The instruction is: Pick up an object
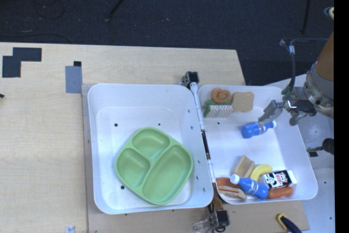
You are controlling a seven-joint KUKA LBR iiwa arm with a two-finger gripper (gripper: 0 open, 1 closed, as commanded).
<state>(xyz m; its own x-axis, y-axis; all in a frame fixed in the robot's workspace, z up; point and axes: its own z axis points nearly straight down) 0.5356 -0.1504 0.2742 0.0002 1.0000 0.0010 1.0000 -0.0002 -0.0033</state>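
My gripper hangs over the right side of the right bin, at the end of the grey arm that comes in from the right. Its two fingers stand apart, open, with nothing between them. The left finger's tip is just above and to the right of a small blue bottle that lies on its side on the bin floor. I cannot tell whether it touches the bottle.
At the right bin's back lie an orange spiral pastry, a toast slice and a green-and-white brush. Its front holds a sandwich piece, banana, carton, second blue bottle and hot dog. The left bin holds a green divided plate.
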